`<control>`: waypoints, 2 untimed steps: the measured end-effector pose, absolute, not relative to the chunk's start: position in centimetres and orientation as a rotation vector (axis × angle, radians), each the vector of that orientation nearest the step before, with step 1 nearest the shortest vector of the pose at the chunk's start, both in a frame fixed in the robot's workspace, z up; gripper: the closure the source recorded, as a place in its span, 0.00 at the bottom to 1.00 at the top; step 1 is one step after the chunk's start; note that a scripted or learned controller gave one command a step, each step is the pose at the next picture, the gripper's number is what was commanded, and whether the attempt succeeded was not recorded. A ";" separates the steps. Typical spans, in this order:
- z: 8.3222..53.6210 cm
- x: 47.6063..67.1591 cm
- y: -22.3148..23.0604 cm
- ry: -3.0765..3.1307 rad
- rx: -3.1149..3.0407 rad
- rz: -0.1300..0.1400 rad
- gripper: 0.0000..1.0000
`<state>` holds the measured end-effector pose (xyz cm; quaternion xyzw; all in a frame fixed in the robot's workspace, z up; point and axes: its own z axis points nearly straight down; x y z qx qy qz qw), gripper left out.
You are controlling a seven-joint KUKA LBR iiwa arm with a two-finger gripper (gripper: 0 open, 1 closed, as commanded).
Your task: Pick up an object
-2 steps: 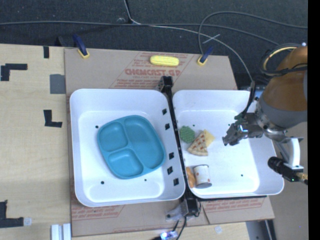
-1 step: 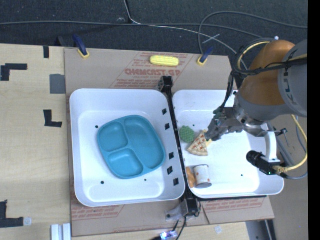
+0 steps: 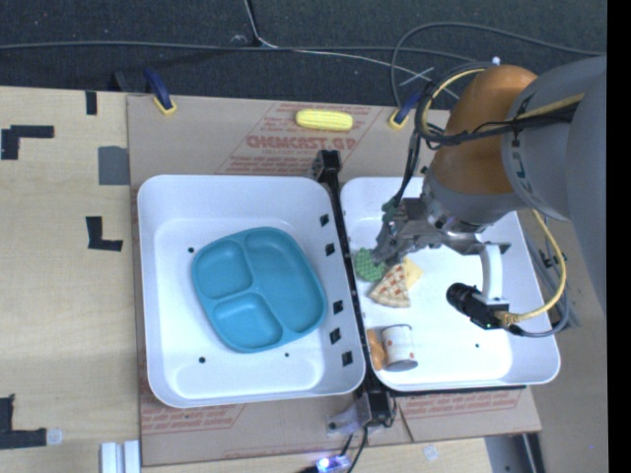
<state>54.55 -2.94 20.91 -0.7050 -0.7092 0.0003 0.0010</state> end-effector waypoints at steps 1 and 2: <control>20.2 56.5 2.2 -2.228 -2.213 0.001 1.00; 20.1 58.9 6.6 -2.227 -2.214 0.000 1.00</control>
